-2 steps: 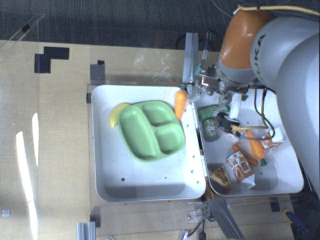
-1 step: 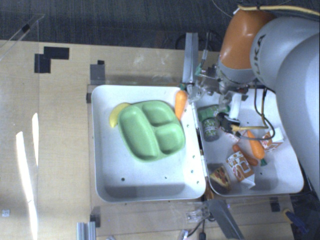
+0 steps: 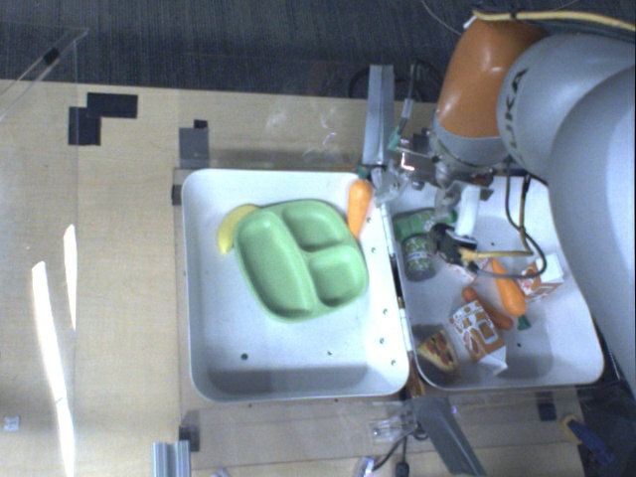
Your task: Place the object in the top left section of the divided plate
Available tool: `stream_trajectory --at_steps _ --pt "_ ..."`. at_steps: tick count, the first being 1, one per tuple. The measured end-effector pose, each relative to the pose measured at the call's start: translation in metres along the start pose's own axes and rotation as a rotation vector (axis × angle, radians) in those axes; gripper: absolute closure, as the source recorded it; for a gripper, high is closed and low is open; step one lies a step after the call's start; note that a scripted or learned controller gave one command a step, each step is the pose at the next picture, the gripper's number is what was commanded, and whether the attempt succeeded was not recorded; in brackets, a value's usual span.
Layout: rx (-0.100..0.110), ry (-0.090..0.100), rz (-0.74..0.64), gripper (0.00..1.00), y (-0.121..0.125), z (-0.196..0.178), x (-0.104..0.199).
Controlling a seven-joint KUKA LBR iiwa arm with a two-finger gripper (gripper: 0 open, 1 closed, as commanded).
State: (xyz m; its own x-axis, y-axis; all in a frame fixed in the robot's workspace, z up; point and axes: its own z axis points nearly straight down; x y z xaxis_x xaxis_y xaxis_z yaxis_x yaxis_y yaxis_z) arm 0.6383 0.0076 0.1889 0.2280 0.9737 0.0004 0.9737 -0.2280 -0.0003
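Observation:
A green divided plate lies tilted in the left white bin. An orange carrot stands on end against that bin's right wall, just off the plate's upper right corner. My gripper hangs over the divider between the two bins, right beside and slightly above the carrot's top. Whether it touches the carrot is unclear. The grey arm with its orange band comes in from the upper right.
A yellow banana pokes out from under the plate's left edge. The right bin holds a green can, another orange carrot and several snack packets. Cables loop beside the wrist.

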Motion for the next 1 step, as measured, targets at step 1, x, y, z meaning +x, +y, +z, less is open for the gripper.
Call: stream_trajectory --at_steps 1 --pt "0.000 0.000 0.000 0.00 0.0000 0.0000 0.0000"
